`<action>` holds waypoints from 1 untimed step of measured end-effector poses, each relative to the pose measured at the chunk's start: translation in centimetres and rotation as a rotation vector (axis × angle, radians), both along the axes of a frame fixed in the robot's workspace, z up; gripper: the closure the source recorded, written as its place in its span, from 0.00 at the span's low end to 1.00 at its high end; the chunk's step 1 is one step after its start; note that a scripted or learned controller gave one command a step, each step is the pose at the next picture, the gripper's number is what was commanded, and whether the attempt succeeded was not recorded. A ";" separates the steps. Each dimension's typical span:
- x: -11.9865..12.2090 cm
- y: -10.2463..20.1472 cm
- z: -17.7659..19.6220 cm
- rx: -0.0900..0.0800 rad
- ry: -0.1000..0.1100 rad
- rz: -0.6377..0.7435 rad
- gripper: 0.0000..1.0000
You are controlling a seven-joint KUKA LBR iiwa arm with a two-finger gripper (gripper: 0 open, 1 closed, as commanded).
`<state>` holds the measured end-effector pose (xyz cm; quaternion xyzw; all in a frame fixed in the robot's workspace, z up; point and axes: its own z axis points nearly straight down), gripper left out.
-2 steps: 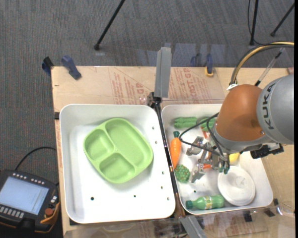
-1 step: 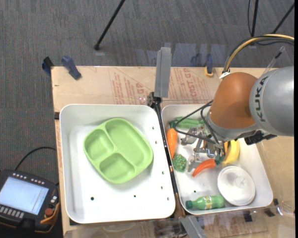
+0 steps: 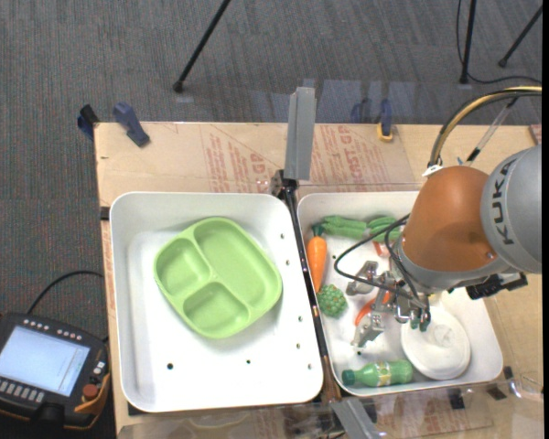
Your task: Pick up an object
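My gripper (image 3: 385,311) hangs low over the middle of the right bin (image 3: 490,337), under the orange wrist band. Small orange-red pieces (image 3: 365,315) lie right at the gripper, partly hidden by it. An orange carrot (image 3: 317,262) lies along the bin's left wall, with a bumpy green ball (image 3: 331,300) just below it. Green pods (image 3: 349,227) lie at the bin's far side. A green bottle (image 3: 377,373) lies on its side at the near wall. A white round dish (image 3: 437,346) rests at the near right, just beside the gripper.
The left bin (image 3: 133,337) holds a light green divided plate (image 3: 218,275). A grey upright post (image 3: 300,135) stands behind the seam between the bins. A teach pendant (image 3: 41,364) sits off the bench at the lower left. Tripod legs stand on the carpet behind.
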<state>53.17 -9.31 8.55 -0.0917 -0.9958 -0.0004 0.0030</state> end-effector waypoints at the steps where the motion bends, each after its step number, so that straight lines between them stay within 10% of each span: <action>1: 0.0 0.1 0.8 0.001 0.003 0.003 1.00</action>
